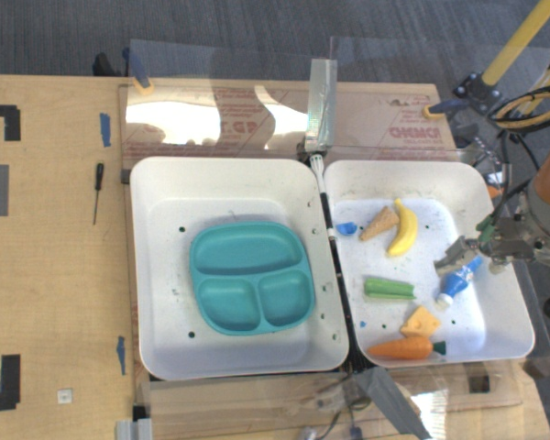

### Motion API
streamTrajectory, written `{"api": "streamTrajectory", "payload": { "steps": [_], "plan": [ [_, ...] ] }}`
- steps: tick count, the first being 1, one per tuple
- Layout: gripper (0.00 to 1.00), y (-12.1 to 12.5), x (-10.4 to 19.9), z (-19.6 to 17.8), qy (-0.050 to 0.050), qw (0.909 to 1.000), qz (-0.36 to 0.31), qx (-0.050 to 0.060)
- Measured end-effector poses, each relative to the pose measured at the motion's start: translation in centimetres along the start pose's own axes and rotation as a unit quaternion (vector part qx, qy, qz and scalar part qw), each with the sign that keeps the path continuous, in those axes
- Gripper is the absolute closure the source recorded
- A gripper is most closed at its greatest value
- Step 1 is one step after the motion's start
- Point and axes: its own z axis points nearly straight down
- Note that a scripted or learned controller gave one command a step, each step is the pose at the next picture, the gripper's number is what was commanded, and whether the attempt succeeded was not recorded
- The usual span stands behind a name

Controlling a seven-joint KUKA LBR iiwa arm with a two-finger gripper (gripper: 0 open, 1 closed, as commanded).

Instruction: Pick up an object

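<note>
Carrot (401, 348): orange with a green end, lying crosswise along the near edge of the right bin (504, 333).
Cheese wedge (421, 322): yellow-orange, just beyond the carrot, nearly touching it.
Green piece (389, 288): a short green vegetable-like stick lying crosswise in the middle of the right bin, left of the cheese wedge.
Blue and white tube (455, 285): tilted, its white cap end toward the near side, right of the green piece; its far end lies under the gripper (458, 257).
Gripper: grey, reaching in from the right over the right part of the right bin, low above the far end of the tube; whether its fingers are spread or pressed together cannot be told, nor whether it touches the tube.
Banana (403, 229): yellow, curved, lying in the far half of the right bin, left of the gripper.
Cone (379, 224): tan wedge just left of the banana, touching or almost touching it.
Small blue piece (346, 229): beside the left wall of the right bin, left of the cone.
Left bin (156, 200): white, shallow, side by side with the right bin on the surface (46, 273).
Teal tray (250, 276): three compartments, lying flat in the middle of the left bin.
Screwdriver (97, 191): thin, dark, on the surface left of the left bin.
</note>
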Motion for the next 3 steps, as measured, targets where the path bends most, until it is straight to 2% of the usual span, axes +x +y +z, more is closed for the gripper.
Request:
{"api": "streamTrajectory", "payload": {
  "steps": [1, 2, 3],
  "plan": [
    [0.0, 10.6, -3.4, 12.6, -0.003, 0.9996, -0.026, -0.007],
    [0.0, 13.8, 0.2, 13.8, -0.001, 0.9991, -0.042, -0.003],
    [0.0, 17.4, 4.6, 12.8, 0.0, 0.9991, -0.043, -0.002]
  ]
}}
